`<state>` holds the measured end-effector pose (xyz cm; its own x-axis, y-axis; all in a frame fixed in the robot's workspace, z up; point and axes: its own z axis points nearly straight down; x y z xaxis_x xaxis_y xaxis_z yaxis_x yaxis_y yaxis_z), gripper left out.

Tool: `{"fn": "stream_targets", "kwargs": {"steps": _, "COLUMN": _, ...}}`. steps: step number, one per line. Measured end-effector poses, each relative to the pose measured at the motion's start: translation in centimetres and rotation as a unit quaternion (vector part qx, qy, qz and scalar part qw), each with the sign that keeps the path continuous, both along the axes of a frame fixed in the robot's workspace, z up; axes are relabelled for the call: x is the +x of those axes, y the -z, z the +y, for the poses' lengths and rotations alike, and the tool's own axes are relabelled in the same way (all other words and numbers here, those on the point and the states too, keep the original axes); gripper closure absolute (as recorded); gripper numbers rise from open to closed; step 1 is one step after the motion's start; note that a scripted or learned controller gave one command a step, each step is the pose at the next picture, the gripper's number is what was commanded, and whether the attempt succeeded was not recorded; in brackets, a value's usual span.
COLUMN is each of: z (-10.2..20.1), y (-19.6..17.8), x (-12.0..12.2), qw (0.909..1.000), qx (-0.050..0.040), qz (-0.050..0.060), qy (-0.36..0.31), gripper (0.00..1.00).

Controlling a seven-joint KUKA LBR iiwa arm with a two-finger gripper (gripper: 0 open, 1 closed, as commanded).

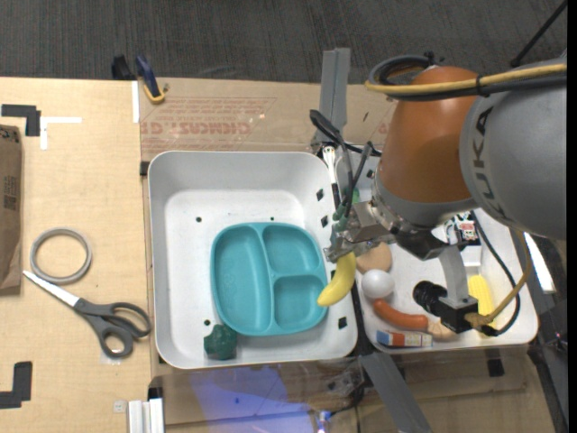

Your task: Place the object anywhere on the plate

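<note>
Yellow banana (338, 283), probably a light, stiff, slick plastic toy, hangs by its top end pinched in the tool (346, 253) at the teal plate (261, 278)'s right rim in the left bin (171, 242); mid-body grip looks safer.

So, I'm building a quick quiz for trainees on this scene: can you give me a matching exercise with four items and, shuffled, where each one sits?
Items:
1. banana
2. green object
3. scissors
4. roll of tape

Places:
A. on the bench, far left, just above the scissors
B. at the teal plate's right edge, below the gripper
C. left bin's front, just off the plate
D. on the bench, left of the left bin, handles toward it

Pairs: 1-B, 2-C, 3-D, 4-A
</note>
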<state>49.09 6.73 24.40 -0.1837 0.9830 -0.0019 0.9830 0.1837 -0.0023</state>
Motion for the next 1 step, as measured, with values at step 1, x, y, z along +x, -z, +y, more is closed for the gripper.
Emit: {"fn": "stream_targets", "kwargs": {"steps": 1, "z": 0.02, "y": 0.0, "x": 0.0, "qw": 1.0, "qx": 0.0, "qz": 0.0, "qy": 0.0, "gripper": 0.0}}
